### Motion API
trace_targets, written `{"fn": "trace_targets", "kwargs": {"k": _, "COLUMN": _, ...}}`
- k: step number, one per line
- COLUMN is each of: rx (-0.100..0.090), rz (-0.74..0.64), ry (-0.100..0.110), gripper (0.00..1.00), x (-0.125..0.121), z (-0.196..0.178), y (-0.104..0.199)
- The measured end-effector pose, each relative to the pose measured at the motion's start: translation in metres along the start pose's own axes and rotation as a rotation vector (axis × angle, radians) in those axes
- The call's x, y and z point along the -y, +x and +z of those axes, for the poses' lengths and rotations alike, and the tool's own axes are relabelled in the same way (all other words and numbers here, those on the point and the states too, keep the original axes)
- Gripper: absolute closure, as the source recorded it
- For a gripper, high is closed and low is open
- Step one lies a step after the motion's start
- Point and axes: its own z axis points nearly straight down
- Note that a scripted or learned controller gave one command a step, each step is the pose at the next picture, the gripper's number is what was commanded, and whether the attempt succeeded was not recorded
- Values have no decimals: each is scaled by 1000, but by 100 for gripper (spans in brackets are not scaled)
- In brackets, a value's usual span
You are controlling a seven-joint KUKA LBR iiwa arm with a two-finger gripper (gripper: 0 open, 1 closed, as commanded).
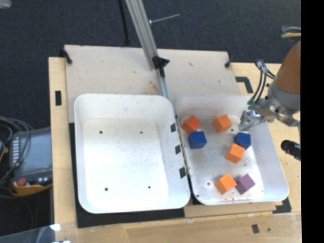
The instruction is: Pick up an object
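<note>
Hovering just above the blue cube (243,139) nearest the right bin's (273,186) far side, the gripper (248,119), whose opening I cannot tell, should centre squarely over it before descending.

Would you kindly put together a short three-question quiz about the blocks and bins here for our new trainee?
1. True or false: the purple block lies in the left bin.
2. How many orange blocks lie in the right bin?
3. Which block is nearest the gripper? A) blue block B) purple block C) orange block beside the purple one

Key: 1 false, it lies in the right bin; 2 four; 3 A.
</note>
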Motion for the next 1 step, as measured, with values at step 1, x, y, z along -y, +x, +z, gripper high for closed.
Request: {"fn": "trace_targets", "kwargs": {"k": 1, "rx": 0, "rz": -1, "ry": 0, "gripper": 100, "x": -2, "z": -53, "y": -2}}
